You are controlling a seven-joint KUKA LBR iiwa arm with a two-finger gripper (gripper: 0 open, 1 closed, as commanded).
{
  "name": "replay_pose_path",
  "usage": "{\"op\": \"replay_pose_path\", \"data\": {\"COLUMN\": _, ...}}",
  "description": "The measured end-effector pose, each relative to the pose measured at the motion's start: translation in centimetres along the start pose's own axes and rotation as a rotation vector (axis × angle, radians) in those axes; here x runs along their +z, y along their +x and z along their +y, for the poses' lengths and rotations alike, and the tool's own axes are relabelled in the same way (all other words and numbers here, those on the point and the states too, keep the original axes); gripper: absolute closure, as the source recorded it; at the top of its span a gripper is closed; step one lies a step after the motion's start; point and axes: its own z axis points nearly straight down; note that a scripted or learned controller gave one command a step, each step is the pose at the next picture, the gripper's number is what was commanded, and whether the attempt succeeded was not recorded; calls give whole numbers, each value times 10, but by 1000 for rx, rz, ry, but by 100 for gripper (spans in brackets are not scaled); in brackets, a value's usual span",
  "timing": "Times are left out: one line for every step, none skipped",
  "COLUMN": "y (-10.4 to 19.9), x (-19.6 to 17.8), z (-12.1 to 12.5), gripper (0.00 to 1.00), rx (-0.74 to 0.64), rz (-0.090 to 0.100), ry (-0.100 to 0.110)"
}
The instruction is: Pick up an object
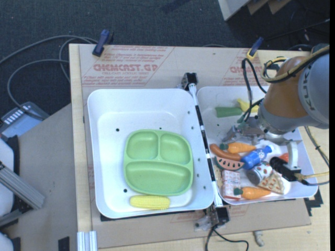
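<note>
A cardboard-covered surface (131, 67) on dark carpet carries two white bins, seen from above. The left bin (104, 109) holds a green divided plate (158, 162) with a corn cob (149, 202) just beside its near edge. The right bin (309, 190) is crowded with toy food: a carrot (252, 193), a hot dog (222, 152), a blue bottle (255, 157), a green block (227, 111). The arm (293, 95) reaches low over that pile, wrist bent downward, gripper (245, 132) near the hot dog; whether it is open or closed cannot be told. Judged the reaching stage: next comes closing on one item, then lifting.
</note>
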Motion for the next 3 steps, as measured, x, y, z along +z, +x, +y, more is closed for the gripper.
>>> {"op": "replay_pose_path", "data": {"y": 14, "x": 0, "z": -19, "gripper": 0, "rx": -1, "rz": 1, "ry": 0}}
{"op": "replay_pose_path", "data": {"y": 2, "x": 1, "z": 102, "gripper": 0, "rx": 2, "rz": 3, "ry": 16}}
{"op": "replay_pose_path", "data": {"y": 2, "x": -11, "z": 103, "gripper": 100, "rx": 1, "rz": 2, "ry": 14}}
